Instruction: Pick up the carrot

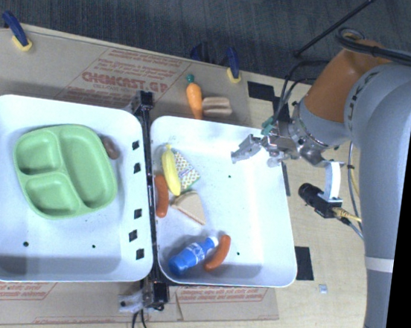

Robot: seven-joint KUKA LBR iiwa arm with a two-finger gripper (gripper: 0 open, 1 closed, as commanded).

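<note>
While jaws (256, 148) hover over right bin (287, 230), carrot (194, 98) lies outside

carrot (193, 98) out on the bench behind the bins, open from above | bun-like piece (216, 107) just beside it on the right | blue clamp (233, 66) behind | right bin (258, 219) centre bare
</note>
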